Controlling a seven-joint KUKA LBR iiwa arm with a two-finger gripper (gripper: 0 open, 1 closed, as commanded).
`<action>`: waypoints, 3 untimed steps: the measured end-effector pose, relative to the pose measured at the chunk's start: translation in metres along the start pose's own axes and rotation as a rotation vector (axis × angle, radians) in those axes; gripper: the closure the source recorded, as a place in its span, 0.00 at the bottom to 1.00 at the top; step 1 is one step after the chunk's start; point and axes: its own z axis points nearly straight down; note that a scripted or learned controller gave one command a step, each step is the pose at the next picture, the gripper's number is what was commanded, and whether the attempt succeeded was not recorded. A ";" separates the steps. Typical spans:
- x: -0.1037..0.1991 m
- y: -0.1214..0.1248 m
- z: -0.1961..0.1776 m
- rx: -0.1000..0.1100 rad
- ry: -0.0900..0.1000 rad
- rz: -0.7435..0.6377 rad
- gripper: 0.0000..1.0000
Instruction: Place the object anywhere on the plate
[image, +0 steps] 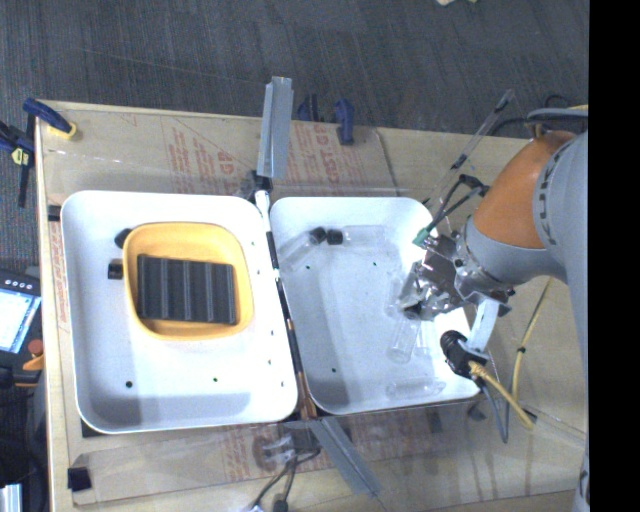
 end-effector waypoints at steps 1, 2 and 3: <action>0.066 -0.018 -0.032 -0.001 0.000 -0.059 1.00; 0.152 -0.018 -0.029 -0.002 -0.002 -0.223 1.00; 0.218 -0.046 0.005 0.001 -0.004 -0.289 1.00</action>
